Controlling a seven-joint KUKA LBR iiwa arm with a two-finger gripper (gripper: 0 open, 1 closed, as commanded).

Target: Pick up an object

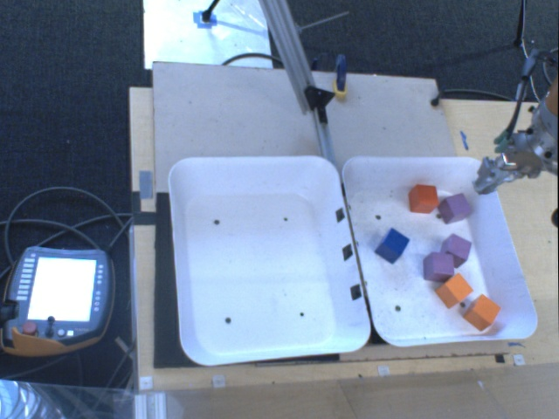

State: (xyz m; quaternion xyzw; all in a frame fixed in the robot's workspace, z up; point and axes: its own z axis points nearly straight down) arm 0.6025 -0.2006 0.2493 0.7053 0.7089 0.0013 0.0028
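The gripper hangs over the right bin's far right rim, whether spread or pressed together I cannot tell, while seven blocks lie in that bin, a purple block nearest it.

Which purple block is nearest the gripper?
The top purple block, beside the orange block. It lies just below-left of the gripper; the other two purple blocks sit lower.

Grey-and-orange handheld control pendant with white screen: floor, near left, cabled. Slanted aluminium pole: far side. Blue-handled clamp: bench's far edge.
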